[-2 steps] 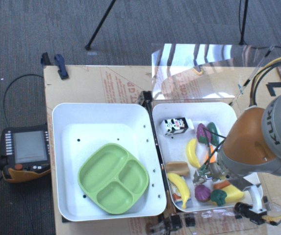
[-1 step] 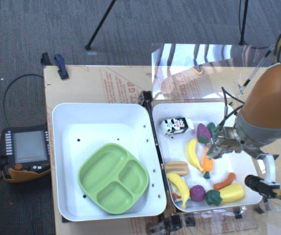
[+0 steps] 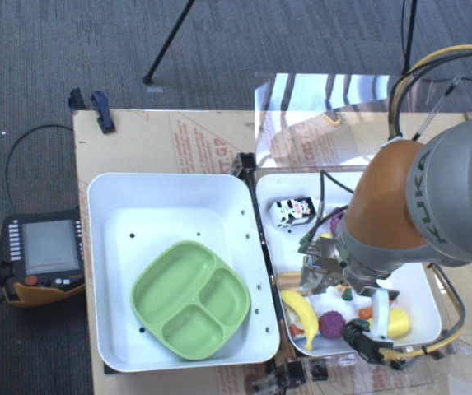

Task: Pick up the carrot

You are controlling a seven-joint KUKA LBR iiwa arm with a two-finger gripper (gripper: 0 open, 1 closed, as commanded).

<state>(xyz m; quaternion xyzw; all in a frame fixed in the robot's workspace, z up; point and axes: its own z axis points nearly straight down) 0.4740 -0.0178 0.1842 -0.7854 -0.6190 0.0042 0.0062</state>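
My gripper [image 3: 320,275] hangs low over the middle of the right bin [image 3: 430,276], under the arm's orange band. Just below it lie a yellow banana [image 3: 301,309] and a purple round fruit [image 3: 331,323]. A small orange sliver [image 3: 296,329] peeks out at the banana's lower left, and it may be the carrot. Another red-orange piece [image 3: 366,311] shows by the wrist's lower edge, partly hidden. Nothing is visibly held by the gripper.
A black-and-white toy [image 3: 292,211] sits at the right bin's far left corner. A yellow object [image 3: 397,322] lies near its front right. The left bin [image 3: 112,220] holds a green divided plate [image 3: 191,299]. A teach pendant [image 3: 42,253] lies left of the bench.
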